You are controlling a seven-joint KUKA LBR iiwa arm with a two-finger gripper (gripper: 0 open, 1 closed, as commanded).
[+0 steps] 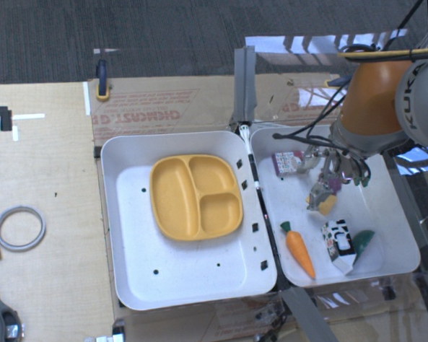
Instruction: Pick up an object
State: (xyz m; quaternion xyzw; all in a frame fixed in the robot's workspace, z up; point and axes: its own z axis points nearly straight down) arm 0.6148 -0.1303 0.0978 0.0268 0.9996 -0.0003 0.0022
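My arm (pixel 380 95): grey with an orange band, entering from the upper right of the frame and bending down over the right-hand bin.
My claw (pixel 324 194): low in the upper middle of the right bin, tips pointing down and to the left; it sits against a small tan and purple object (pixel 326 202), but the blur there keeps me from telling whether the claw is released, clenched or grasping.
Right bin (pixel 390 214): shallow and white, occupying the right centre of the frame.
Purple packet (pixel 288 161): flat, with a white label, near the bin's upper left corner, to the left of my claw and apart from it.
Carrot (pixel 299 250): orange toy with a green top, lying at a slant near the bin's lower left wall.
Black-and-white carton (pixel 338 244): lower middle of the right bin, just right of the carrot.
Dark green piece (pixel 363 241): touching the carton's right side.
Left bin (pixel 123 230): white, centre of the frame, sharing a wall with the right bin.
Yellow divided plate (pixel 196 197): three compartments, resting upright in the upper half of the left bin.
Tape roll (pixel 18 228): grey ring on the wooden bench at the left edge of the frame.
Scissors (pixel 2 323): lower left corner, partly cut off.
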